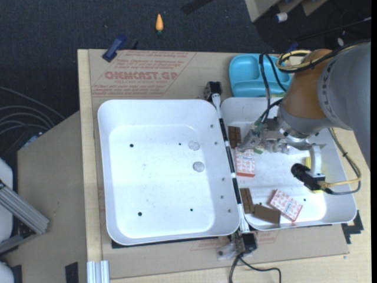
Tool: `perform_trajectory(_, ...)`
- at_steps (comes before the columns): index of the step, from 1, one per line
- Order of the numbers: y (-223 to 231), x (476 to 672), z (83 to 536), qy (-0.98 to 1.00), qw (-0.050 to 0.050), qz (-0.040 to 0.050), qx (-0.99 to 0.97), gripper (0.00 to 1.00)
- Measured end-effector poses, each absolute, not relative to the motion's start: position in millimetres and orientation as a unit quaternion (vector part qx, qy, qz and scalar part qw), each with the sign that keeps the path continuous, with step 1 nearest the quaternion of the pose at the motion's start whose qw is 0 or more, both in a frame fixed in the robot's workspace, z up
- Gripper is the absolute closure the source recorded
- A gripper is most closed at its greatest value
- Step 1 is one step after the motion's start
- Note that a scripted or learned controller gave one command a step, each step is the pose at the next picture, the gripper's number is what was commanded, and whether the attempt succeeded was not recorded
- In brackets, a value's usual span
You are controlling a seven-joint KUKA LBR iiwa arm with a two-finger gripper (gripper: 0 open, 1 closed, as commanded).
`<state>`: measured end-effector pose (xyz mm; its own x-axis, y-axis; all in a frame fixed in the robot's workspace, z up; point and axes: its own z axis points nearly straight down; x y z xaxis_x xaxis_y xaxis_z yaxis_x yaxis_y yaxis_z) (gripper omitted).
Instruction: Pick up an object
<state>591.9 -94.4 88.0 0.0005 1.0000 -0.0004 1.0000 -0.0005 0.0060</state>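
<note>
At the near end of the right bin, a smooth white plastic tray with rounded corners, lies a flat dark brown slab, close against the near rim. Just beside it sits a square packet printed in a fine red-and-white pattern and turned at a slant. A narrow brown bar lies along the rim shared with the other bin. Beyond these three the bin floor is bare and matte, with open room across its middle.

Farther in, a second red-and-white packet rests flat near the shared rim. The gripper hangs just past it, a metallic cluster under the grey wrist and orange band. Whether it is open or closed cannot be told, and nothing is seen held in it. A second brown bar lies between the gripper and the shared rim, leaving little room on that side.

The left bin is broad and shallow, its floor glossy white with a few dark dots. Two small round greyish discs lie apart toward its right side, and the rest is wide open.

Behind the right bin stands a moulded light blue tray. A pale board with red lettering borders the far rims. A small blue piece sits at its far corner, and an orange bit lies on the dark floor beyond.
</note>
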Motion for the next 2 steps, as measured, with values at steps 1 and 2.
perform_trajectory(1,-93.6,592.9,98.6,0.707,0.003,0.0038,0.708,1.0)
perform_trajectory(2,-89.2,536.7,259.0,0.707,0.001,0.0005,0.707,1.0)
